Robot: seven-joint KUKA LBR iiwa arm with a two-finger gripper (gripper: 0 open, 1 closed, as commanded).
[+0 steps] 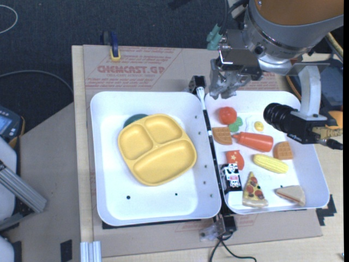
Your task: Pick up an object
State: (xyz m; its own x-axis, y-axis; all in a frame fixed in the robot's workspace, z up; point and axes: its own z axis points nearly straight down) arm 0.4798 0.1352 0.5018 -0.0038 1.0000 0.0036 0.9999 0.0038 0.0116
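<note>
Grey arm w/ fingers (225, 89) over right bin's (319, 171) far rim.
We can't tell if they're wide or narrow; nothing seen btwn them. Red tomato (227, 114) sits just below, orange carrot (253, 141) beyond it.

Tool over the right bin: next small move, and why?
Probably ease the tool down and slightly toward the camera, onto the round red toy tomato. The tool hangs above the far left corner of the right white bin, and the tomato is the nearest toy to it, with visible space on its far side. Nothing shows between the fingers.
</note>
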